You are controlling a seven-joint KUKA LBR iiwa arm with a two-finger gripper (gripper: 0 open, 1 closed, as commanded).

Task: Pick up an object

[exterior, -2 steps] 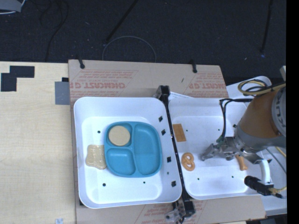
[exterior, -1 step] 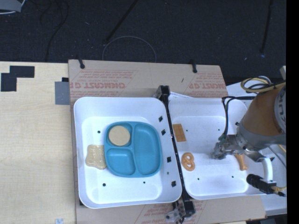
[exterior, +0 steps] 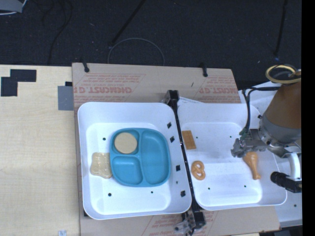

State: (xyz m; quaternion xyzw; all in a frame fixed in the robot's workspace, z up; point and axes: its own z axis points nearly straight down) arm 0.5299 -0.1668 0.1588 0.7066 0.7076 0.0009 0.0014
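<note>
In the right bin [exterior: 224, 193] lie three small items. An orange-tan drumstick [exterior: 253, 166] rests near the right wall, a brown pretzel [exterior: 198, 170] sits near the left wall, and a flat tan rectangular cracker [exterior: 188, 139] lies above the pretzel. My gripper [exterior: 244, 149] is low over the right side of this bin, right at the drumstick's upper end. Its grey metal body hides how it meets the drumstick. The grey arm with its orange band [exterior: 288, 107] comes in from the right.
The left bin [exterior: 93, 119] holds a blue divided tray [exterior: 152, 161] with a round tan biscuit [exterior: 125, 142] in its upper left compartment. A pale slice of bread [exterior: 101, 165] lies beside the tray's left edge. A black divider [exterior: 179, 151] separates the bins.
</note>
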